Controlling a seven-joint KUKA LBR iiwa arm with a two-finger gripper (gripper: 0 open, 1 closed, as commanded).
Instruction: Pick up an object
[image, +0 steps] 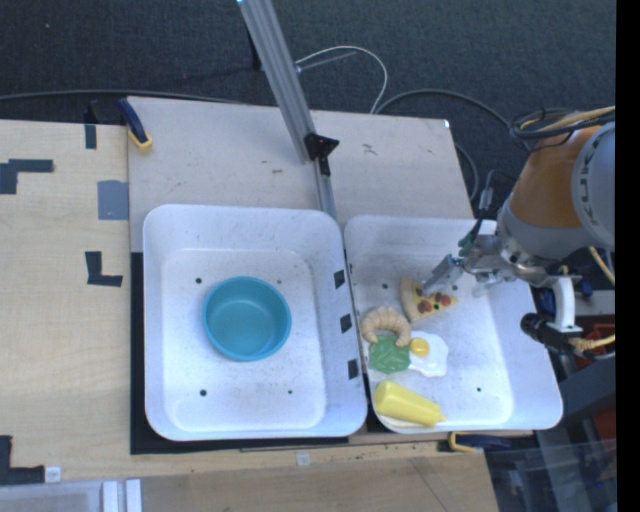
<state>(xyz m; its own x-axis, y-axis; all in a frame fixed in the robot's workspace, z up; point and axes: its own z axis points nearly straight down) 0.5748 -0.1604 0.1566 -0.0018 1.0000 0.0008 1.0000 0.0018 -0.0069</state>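
The right bin holds a pizza slice, a croissant, a green leafy piece, a fried egg and a yellow corn-like piece. My gripper reaches in from the right and sits low over the pizza slice's right side, its dark fingers pointing down-left at it. I cannot make out whether anything is between the fingers. A blue bowl rests in the left bin.
A slanted metal pole with a black clamp stands behind the bins. Cables run across the dark floor at the back. The arm's grey and orange body hangs over the right bin's far right corner.
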